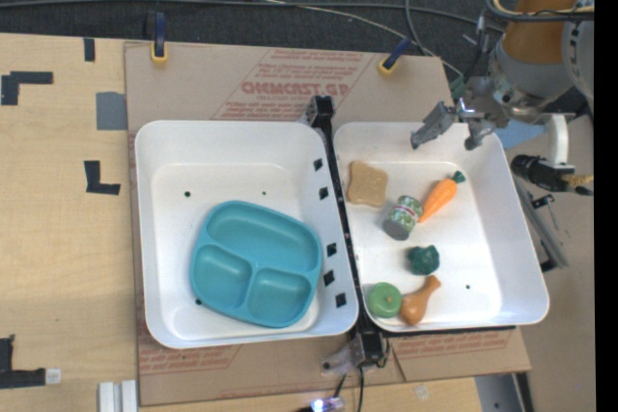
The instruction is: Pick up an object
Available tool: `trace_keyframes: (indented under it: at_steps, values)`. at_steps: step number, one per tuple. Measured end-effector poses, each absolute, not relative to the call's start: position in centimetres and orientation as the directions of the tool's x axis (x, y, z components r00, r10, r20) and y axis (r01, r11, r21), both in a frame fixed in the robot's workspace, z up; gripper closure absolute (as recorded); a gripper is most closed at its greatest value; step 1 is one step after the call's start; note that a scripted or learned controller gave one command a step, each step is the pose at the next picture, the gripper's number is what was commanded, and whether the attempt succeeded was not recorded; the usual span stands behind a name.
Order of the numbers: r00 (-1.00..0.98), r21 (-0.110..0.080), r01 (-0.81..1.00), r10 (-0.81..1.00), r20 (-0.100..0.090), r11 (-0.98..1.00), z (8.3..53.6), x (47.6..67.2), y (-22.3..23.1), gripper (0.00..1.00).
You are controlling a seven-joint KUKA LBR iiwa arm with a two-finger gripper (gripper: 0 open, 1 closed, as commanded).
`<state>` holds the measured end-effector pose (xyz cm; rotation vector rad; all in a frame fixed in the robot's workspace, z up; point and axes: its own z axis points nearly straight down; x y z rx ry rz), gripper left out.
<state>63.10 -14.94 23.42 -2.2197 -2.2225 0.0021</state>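
Observation:
My gripper (452, 132) hangs open over the far edge of the right bin (517, 236), its two dark fingers spread apart with nothing between them. Below it in that bin lie a toy carrot (439, 197), a slice of bread (367, 184), a small grey-and-green can (402, 216), a dark green toy (423, 259), a green round toy (383, 300) and a brown drumstick (420, 300). The carrot is the nearest piece, a short way in front of the fingers.
The left bin (154, 207) holds a teal divided plate (255, 263). A black divider (332, 207) separates the bins. Cables cross the dark bench behind, and clamps (157, 45) pin the cardboard sheet under both bins.

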Motion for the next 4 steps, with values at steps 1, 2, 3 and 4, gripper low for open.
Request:
trace_keyframes:
  at_steps: [1, 2, 3, 4]
  values:
    - [0.000, -0.007, 1.000, 1.000, -0.001, 0.000, 18.2, 62.4, -15.7, 0.00]
    - [-0.001, -0.006, 1.000, 1.000, 0.000, 0.001, 12.1, 61.5, -16.0, 0.00]
    - [-0.004, 0.020, 1.000, 1.000, -0.004, 0.004, 10.3, 62.2, -15.9, 0.00]
    - [-0.005, 0.021, 1.000, 1.000, -0.006, 0.005, 11.2, 62.2, -15.9, 1.00]
